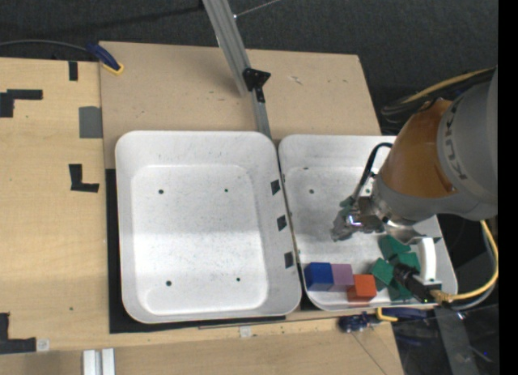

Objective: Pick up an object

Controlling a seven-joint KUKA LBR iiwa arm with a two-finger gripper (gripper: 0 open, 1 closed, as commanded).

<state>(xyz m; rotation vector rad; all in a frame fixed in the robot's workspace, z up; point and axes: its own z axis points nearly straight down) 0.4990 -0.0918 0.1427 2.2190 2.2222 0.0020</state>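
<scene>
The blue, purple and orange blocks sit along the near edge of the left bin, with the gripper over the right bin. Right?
Not quite. The camera view shows the blue block, purple block and orange block in the right bin, not the left. The gripper is indeed over the right bin.

A: What can't you make out at the gripper (350, 226)?

B: It's a small blurred, shiny cluster; whether anything sits between its parts is too small to tell.

A: And just right of it?

B: The arm (441, 155) covers part of the right bin (324, 159) and is cut by the frame's edge. The green object (396, 245) is partly under the wrist, its shape unclear.
</scene>
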